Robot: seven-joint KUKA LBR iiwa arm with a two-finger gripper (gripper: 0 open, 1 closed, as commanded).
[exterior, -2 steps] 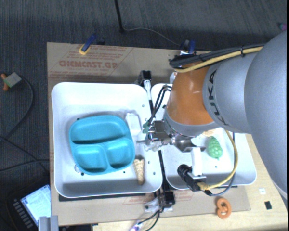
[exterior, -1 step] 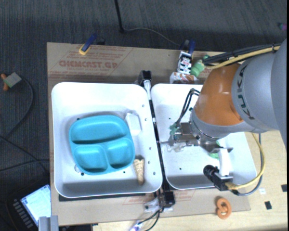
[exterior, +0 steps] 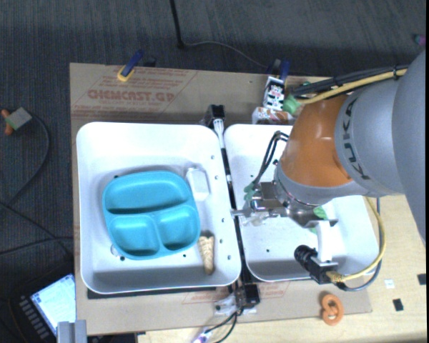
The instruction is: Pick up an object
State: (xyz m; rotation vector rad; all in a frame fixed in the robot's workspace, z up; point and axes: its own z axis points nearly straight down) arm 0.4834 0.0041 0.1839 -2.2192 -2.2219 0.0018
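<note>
The grey arm [exterior: 386, 127] with its orange band [exterior: 318, 145] reaches over the right bin [exterior: 272, 263], and white letters on the grey housing read "KUKA" in part. The gripper [exterior: 261, 209] hangs low inside that bin, close to the wall it shares with the left bin [exterior: 93, 163]; the wrist hides its tips, so I cannot tell how it is set, and nothing can be seen held in it. A small green piece [exterior: 320, 213] peeks out from under the wrist, on the side away from the left bin.

Inside the left bin lies a blue divided tray [exterior: 151, 214] with three compartments. A small white rounded block [exterior: 198, 180] touches the tray's far right corner. A tan, cone-shaped object [exterior: 208, 252] lies just off the tray's near right corner, against the bin's right wall.

Both bins rest on a brown board [exterior: 129, 98], whose faded red print behind the left bin reads "CHEMCAST GP". A blue and yellow clamp [exterior: 131, 64] grips the board's far edge above that print. An orange ring [exterior: 332, 308] lies on the bench in front of the right bin, and a black cable [exterior: 179, 20] runs across the dark floor behind the board.
</note>
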